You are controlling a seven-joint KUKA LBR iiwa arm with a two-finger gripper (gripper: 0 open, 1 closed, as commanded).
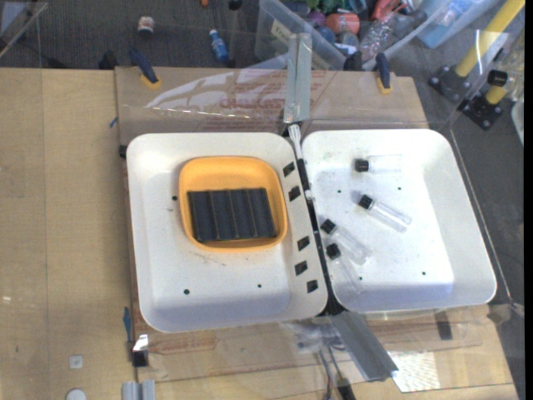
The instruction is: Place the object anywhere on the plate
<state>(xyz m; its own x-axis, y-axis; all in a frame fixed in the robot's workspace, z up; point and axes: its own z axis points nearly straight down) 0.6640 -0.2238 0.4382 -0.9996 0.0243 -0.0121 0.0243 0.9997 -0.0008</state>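
So, two white bins side by side. The left bin [158, 298] has an orange plate [193, 173] sitting a bit above its middle, and a dark ribbed block [231, 214] lies flat on that plate. It covers most of the plate's floor and sits inside the rim.

The right bin [450, 265] holds a few clear vials with black caps. One vial [371, 166] is up near the top, a second vial [383, 211] lies slanted around the middle, and a third vial [346, 247] is lower left, close to the seam between the bins. They're see-through, so hard to make out.

Small black tabs [294, 192] run down that seam. Top of the frame, off the bench, there's a clear tub [350, 15] full of colourful bits.
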